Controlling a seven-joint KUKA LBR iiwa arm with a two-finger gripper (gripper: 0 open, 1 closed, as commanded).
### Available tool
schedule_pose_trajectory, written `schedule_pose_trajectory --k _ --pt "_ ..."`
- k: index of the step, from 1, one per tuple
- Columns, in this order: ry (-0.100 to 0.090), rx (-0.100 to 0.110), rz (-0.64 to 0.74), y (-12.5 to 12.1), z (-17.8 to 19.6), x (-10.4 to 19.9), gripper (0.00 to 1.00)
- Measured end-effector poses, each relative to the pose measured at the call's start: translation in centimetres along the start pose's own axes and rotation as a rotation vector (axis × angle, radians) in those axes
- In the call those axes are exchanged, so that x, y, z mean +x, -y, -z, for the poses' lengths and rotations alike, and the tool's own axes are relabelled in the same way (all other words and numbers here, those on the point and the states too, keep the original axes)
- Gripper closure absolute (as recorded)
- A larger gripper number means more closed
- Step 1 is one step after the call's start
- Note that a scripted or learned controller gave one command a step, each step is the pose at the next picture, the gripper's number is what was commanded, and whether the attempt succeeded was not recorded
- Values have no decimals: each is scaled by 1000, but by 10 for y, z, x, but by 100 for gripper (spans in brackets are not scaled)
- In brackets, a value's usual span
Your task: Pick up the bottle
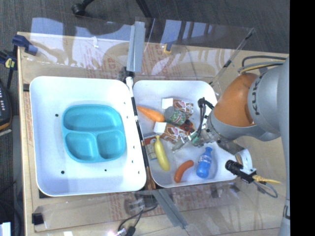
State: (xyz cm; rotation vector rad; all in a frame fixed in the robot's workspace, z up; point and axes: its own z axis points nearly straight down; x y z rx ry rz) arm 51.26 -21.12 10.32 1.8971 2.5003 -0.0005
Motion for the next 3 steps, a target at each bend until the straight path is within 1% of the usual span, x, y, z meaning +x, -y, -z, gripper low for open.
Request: schedule_pose_trajectory --k 1,2,3 --pt "1 1 4 -1 10 0 100" --pt "1 1 5 -1 10 0 0" --pt "1 1 5 -1 10 0 0"
